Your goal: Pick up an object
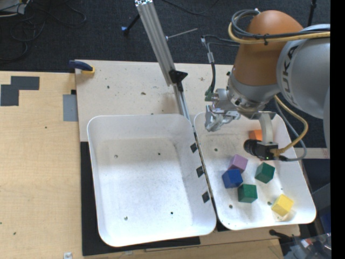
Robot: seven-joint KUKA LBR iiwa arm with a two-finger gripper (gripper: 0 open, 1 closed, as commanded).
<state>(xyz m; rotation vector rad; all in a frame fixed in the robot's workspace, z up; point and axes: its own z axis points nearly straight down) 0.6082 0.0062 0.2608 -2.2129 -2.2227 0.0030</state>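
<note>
Over the right bin (pixel 302 209), far-left corner, the arm hangs with its pincer (pixel 214 120) above bare floor, nothing visible between its tips; spread or closed, cannot tell. Step judged: approach, no grasp yet. Blocks lie nearer the camera: purple block (pixel 239 162) touching blue block (pixel 232 177), two green, one yellow, one orange. Cubes, no long axis; purple sits turned diagonal. Next: travel toward the cluster, descend.
</note>
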